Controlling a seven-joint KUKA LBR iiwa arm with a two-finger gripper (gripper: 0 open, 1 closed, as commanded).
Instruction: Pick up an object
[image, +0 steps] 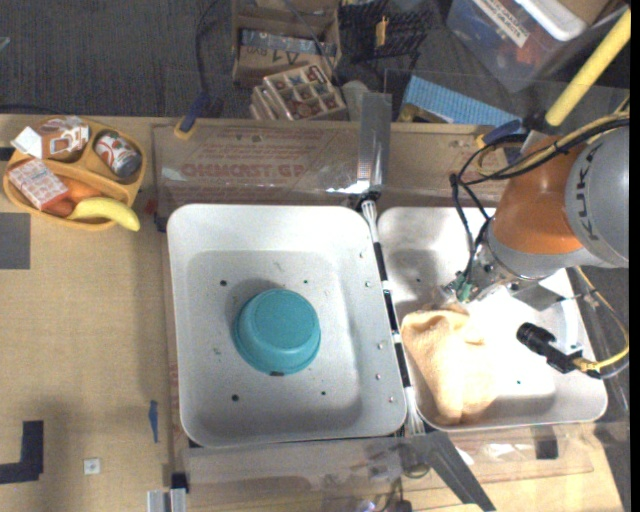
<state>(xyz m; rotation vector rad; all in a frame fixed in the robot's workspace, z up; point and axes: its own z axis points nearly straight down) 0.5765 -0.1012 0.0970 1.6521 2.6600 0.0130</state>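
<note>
A yellow plastic tray (85, 140) of toy food, with a yellow banana (105, 210), sits at the wooden bench's (80, 350) far-left corner.

In the left bin (200, 240), an upturned teal bowl (278, 331) sits mid-floor, with bare floor all round it. In the right bin (410, 235), a crumpled tan cloth (450, 365) fills the near left part. The arm (540, 215) overhangs the far side, and the near right floor lies bare.
</note>
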